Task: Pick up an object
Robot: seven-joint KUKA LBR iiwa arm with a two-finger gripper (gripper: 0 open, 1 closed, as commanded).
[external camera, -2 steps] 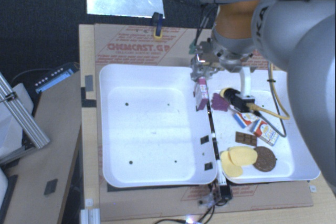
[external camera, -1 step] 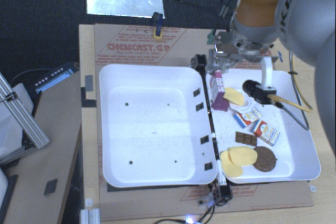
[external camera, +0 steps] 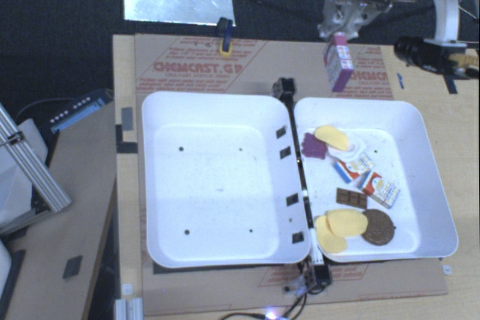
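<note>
Two shallow white bins sit side by side on a cardboard sheet that covers the surface, joined along a dark hinge strip down the middle. The left bin [external camera: 210, 176] holds nothing but a few small dark specks on its floor. The right bin [external camera: 416, 161] carries a loose scatter of small play-food pieces.

High at the far right, the pincer [external camera: 341, 32] hangs above the far edge of the cardboard with a small carton [external camera: 338, 62] clamped at its top between the fingers. The carton is a slim box, pink and purple with white patches, hanging nearly upright and clear of both bins. Held that way by its upper end, it looks light and stiff enough to stay put; by my reading the pick has succeeded and the lift is well along.

Down in the right bin, a purple lump [external camera: 314, 147] lies against the hinge side, just beside a pale yellow rounded piece [external camera: 332, 136]. Two small printed packets [external camera: 367, 174], red, white and blue, lie near the middle. A brown chocolate square [external camera: 351, 198] has a ridged face, and a dark round cookie [external camera: 377, 227] lies at the near side, touching smooth yellow slices [external camera: 339, 226] that overlap one another. All look like moulded plastic, glossy and hard.
</note>
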